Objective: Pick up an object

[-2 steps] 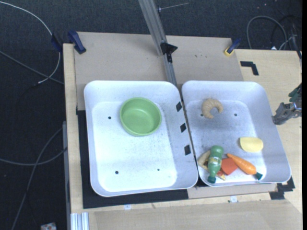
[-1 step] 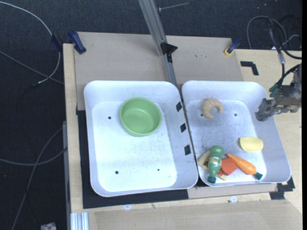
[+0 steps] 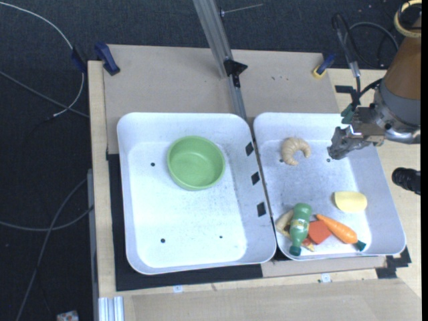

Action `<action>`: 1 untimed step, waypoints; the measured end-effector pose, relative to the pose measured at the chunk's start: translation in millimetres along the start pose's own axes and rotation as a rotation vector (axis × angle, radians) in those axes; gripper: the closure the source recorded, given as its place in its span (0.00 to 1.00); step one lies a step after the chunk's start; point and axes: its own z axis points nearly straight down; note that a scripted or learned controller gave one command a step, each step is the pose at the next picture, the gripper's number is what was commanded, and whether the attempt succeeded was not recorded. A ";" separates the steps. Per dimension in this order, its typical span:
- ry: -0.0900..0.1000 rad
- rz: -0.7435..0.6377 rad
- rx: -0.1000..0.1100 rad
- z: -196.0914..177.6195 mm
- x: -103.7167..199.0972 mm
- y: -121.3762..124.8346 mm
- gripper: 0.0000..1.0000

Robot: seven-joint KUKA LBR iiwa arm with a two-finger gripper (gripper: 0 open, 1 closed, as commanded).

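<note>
Hovering over right bin (image 3: 384,199), pincer (image 3: 340,146) carries nothing; finger state: cannot tell. Croissant (image 3: 294,149) lies near it on bin floor, untouched. Pick not yet begun; descent, grasp, lift all remain.

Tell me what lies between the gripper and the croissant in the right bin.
Nothing visible. The gripper is over the right bin's upper right part, and the croissant lies to its left in the view, with bare white floor between them. The other toys sit lower down.
</note>
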 end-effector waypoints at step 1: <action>0.003 -0.002 0.007 12.7 62.1 17.3 1.00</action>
